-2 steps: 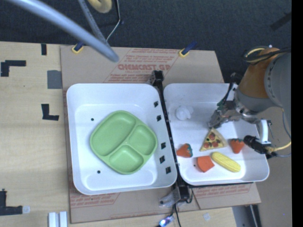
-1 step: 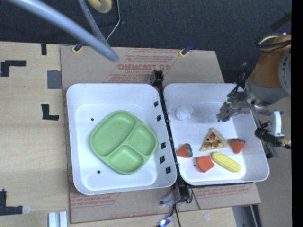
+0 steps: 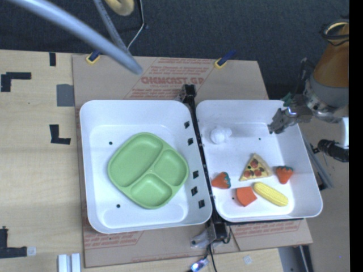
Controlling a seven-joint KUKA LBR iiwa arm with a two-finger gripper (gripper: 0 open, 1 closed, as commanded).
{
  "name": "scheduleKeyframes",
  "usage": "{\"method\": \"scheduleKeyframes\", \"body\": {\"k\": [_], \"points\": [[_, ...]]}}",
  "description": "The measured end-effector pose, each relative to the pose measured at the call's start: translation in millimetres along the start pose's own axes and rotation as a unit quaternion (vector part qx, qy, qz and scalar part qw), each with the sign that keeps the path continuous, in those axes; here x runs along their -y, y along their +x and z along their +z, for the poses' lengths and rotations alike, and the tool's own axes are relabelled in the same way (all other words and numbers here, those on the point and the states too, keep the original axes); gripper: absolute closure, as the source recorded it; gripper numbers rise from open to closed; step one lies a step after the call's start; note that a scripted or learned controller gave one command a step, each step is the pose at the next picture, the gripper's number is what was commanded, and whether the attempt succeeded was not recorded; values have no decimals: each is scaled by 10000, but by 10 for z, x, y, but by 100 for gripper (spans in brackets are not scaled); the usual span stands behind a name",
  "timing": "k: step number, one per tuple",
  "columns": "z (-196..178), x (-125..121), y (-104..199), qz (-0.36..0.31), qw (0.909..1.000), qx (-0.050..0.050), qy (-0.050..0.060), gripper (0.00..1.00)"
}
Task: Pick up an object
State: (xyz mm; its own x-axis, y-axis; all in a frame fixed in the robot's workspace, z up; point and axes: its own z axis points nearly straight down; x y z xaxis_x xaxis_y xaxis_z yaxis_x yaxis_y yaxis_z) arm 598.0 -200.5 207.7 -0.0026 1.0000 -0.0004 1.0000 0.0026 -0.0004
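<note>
The right bin (image 3: 295,152) holds several toy foods: a pizza slice (image 3: 256,168), a yellow corn cob (image 3: 270,194), an orange block (image 3: 245,196), a red strawberry (image 3: 221,180) and another red strawberry (image 3: 284,174). A small white object (image 3: 219,135) lies near the bin's far left. My gripper (image 3: 280,119) hangs over the right bin's far right corner, above the rim, with nothing seen between its fingers. It is well apart from the toys.
The left bin (image 3: 93,152) holds a green divided plate (image 3: 148,169). A black clip divider (image 3: 193,146) runs between the two bins. Both bins rest on a cardboard sheet (image 3: 170,78) on the wooden bench.
</note>
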Motion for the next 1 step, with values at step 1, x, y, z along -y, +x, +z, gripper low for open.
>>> {"method": "scheduleKeyframes", "body": {"k": [1], "points": [[-594,-51,25,-2,10000,2,-1,100]]}}
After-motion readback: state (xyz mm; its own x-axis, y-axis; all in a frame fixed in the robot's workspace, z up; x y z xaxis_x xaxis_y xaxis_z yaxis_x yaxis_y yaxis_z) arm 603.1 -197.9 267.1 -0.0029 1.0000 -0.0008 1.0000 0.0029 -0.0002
